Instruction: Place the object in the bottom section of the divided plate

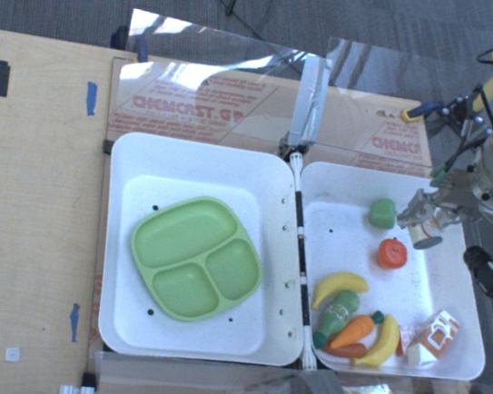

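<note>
Bare divided plate [196, 257] in left bin [124, 219]; toys crowding right bin's [471, 354] near corner.

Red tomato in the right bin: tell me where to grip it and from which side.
Grip the tomato across its round middle, coming straight down from above. It sits alone on the bin floor, apart from the green ball and the bananas, so both sides look free for fingers. The gripper hangs just up and right of it.

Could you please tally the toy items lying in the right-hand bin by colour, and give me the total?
Green: 2, a round piece and a bottle-like piece
Yellow: 2, one banana and a second banana
Red: 1, a tomato
Orange: 1, a carrot
Orange and white: 1, a small carton
Total: 7
</note>
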